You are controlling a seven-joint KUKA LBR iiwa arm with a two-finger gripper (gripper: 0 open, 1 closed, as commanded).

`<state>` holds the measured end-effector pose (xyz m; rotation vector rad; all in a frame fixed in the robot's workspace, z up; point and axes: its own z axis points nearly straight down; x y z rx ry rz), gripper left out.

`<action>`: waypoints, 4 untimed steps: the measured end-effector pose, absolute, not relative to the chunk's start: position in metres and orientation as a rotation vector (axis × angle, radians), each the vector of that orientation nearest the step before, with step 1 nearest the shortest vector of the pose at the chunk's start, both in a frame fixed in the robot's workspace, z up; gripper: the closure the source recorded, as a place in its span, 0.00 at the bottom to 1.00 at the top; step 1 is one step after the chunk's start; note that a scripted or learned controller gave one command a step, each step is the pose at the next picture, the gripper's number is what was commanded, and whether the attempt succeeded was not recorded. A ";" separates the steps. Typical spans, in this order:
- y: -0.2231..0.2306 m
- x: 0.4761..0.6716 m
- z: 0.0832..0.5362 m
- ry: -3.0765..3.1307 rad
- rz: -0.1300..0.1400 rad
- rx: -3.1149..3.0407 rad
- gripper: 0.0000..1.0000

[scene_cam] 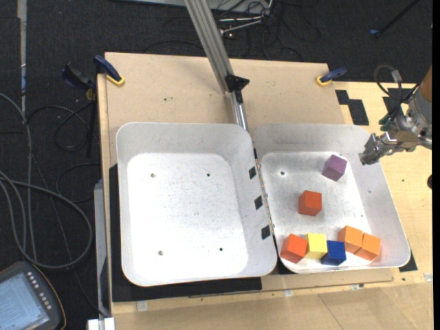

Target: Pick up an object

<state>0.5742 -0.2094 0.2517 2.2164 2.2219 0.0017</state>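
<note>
The right bin point(381, 184) holds several small blocks. A purple block point(335, 166) lies near its far side and an orange-red block point(310, 203) sits in the middle. Along the near edge stand an orange-red block point(295, 247), a yellow block point(317, 244), a blue block point(335, 252) and two orange blocks point(360, 242). My gripper point(372, 152) hangs at the bin's far right rim, right of the purple block and apart from it. Nothing shows between its fingers.
The left bin point(182, 201) lies beside the right one on the tan bench board. A metal pole point(210, 36) slants in from the top to the gap between the bins. Clamps sit at the board's far corners.
</note>
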 end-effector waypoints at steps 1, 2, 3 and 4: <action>-0.161 0.576 0.247 2.230 0.002 2.213 1.00; -0.109 0.592 0.254 2.231 0.004 2.211 1.00; -0.060 0.611 0.255 2.230 0.004 2.211 1.00; -0.016 0.616 0.247 2.231 0.000 2.214 1.00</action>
